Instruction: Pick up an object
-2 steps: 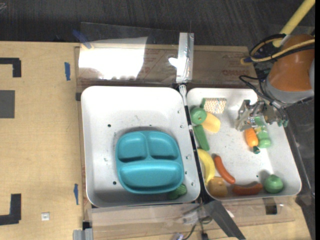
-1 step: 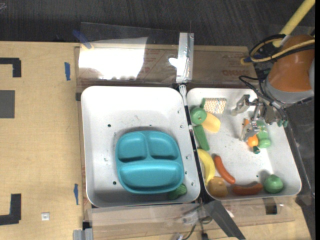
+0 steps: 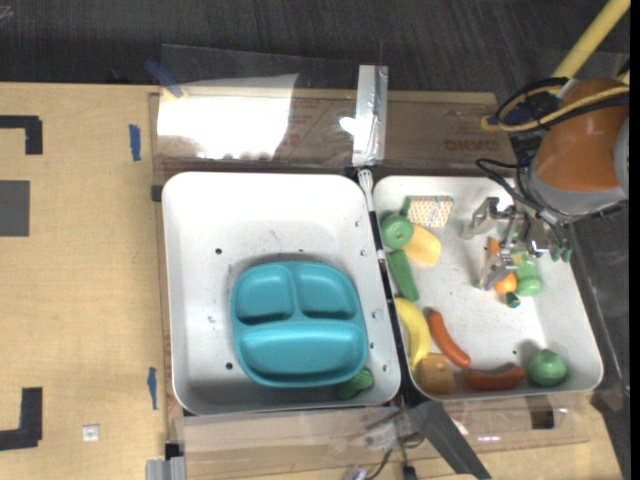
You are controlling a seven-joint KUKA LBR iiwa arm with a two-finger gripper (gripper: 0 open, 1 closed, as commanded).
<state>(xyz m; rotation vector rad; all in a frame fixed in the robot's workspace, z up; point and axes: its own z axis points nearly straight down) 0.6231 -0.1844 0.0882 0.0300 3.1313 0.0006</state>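
Two shallow white bins are seen side by side on the bench. In the left bin a teal divided tray is lying, with a small green item tucked at its lower right corner.

The right bin is reached from the right by the grey arm with its orange band. The gripper is held low over the upper right part of this bin, and a small orange and green piece is seen right at its fingertips. Whether the piece is actually clamped between the fingers cannot be told, nor can the width of their opening.

The other toy foods are spread along the left and lower sides of the right bin. A green round piece and a yellow piece are placed touching each other near the top left, beneath a pale speckled block. A long green vegetable is laid along the left wall, with a banana below it. An orange carrot is lying beside the banana, a brown round item at the bottom left, a red sausage along the lower wall, and a green apple at the lower right.
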